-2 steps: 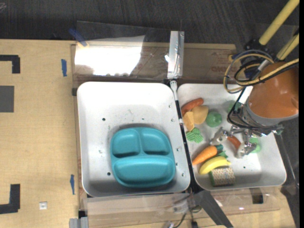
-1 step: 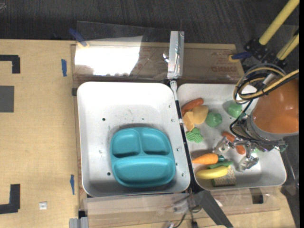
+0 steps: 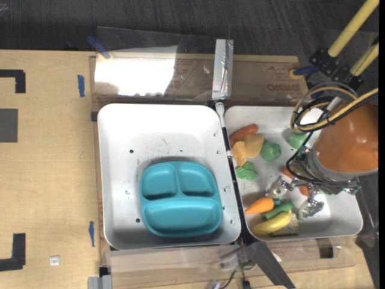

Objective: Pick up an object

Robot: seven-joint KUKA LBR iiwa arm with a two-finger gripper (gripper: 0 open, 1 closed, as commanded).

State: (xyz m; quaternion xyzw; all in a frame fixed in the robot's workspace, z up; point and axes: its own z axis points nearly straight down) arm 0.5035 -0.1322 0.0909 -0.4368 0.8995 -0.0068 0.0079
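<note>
My gripper (image 3: 295, 197) hangs low over the front of the right bin (image 3: 346, 221), under the orange wrist band. Its two metal fingertips (image 3: 278, 189) stand apart, open, and I see nothing clearly held between them. Just left of and below the gripper lie an orange toy carrot (image 3: 260, 206), a small green piece (image 3: 280, 212) and a yellow banana (image 3: 271, 224). Further back in the same bin are a second carrot (image 3: 243, 131), a yellow lump (image 3: 249, 147), a green ball (image 3: 271, 152) and a ridged green piece (image 3: 245, 172).
The left bin (image 3: 120, 137) holds a teal divided plate (image 3: 179, 198) at its front. A divider wall (image 3: 228, 161) separates the bins. Black and yellow cables (image 3: 313, 110) loop over the right bin's back corner, near a green item (image 3: 296, 139).
</note>
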